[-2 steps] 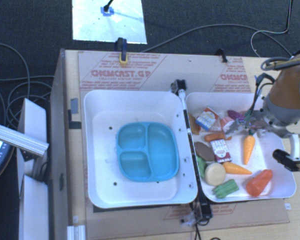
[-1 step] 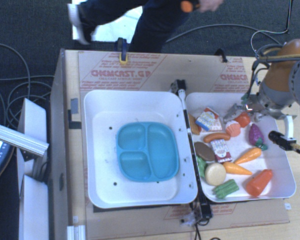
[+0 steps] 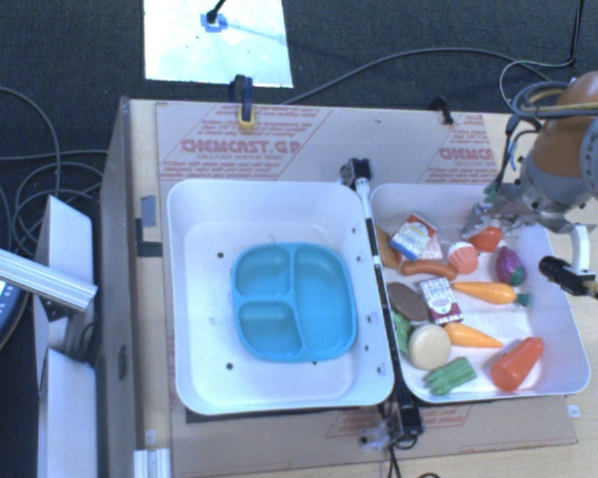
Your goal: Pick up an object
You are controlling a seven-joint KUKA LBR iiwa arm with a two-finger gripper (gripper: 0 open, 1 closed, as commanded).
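Behind bins: board [image 3: 279, 137] reads CHEMCAST GP (red) | jaws [image 3: 486, 219]: cannot tell

Two shallow white bins are counted on the bench: a left bin [image 3: 194, 267] and a right bin [image 3: 558, 352]. One blue divided tray [image 3: 293, 301], with three compartments, is found in the left bin. In the right bin, two small printed cartons are counted, one near the top [image 3: 416, 237] and one lower [image 3: 440, 300], and two orange toy carrots [image 3: 490, 292] [image 3: 471, 336]. One each is counted of a sausage [image 3: 428, 267], a purple eggplant [image 3: 508, 265], a green piece [image 3: 449, 375], a red-orange pepper [image 3: 516, 362], a round cream-coloured piece [image 3: 429, 347] and a brown piece [image 3: 407, 300].
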